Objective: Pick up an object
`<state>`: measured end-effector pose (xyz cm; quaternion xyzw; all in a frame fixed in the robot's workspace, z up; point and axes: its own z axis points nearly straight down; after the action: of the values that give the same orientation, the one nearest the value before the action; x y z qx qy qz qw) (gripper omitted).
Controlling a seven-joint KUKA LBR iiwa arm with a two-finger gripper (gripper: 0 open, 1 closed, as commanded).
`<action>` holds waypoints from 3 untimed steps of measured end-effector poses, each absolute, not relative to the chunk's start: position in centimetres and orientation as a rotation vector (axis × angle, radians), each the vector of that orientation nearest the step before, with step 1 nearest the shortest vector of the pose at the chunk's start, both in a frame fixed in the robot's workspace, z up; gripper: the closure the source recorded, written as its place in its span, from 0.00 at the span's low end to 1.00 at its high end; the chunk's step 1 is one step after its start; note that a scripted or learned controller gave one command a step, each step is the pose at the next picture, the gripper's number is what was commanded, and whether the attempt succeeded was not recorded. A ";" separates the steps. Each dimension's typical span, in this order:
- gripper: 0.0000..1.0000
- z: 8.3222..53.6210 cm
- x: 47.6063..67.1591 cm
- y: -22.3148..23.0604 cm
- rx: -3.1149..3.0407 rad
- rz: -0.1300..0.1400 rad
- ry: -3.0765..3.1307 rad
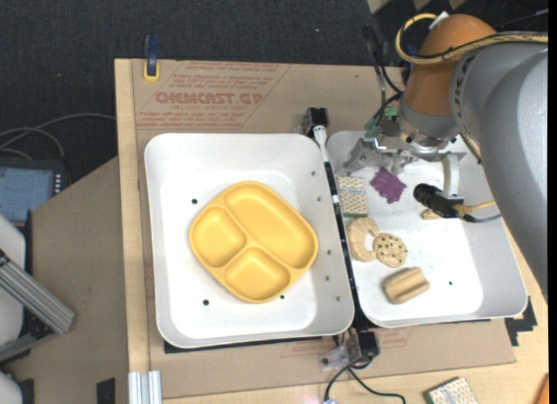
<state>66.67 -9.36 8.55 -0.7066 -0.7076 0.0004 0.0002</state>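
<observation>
Nearest, at the lower right of the frame, a tan block [406, 285] lies in the right bin [487, 298], with a speckled cookie [390, 249] and a pale round piece [362, 239] just above it toward the bin's left wall. In the left bin [165, 245], at centre left, sits a yellow tray [251, 240] with three compartments. Farther back, in the upper part of the right bin, a purple piece [388, 185] lies just below the gripper [393, 151], which hangs over the bin's far end on the grey arm [513, 106] from the upper right; whether it is apart or together I cannot tell, and nothing is seen clamped in it.
</observation>
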 end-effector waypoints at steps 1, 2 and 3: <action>0.00 8.5 58.3 -12.1 -2.220 0.004 -2.217; 0.00 8.5 63.3 -11.8 -2.222 -0.003 -2.226; 0.00 8.4 58.3 -10.5 -2.219 0.004 -2.216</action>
<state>58.29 -10.55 8.44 -0.7077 -0.7065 0.0014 0.0029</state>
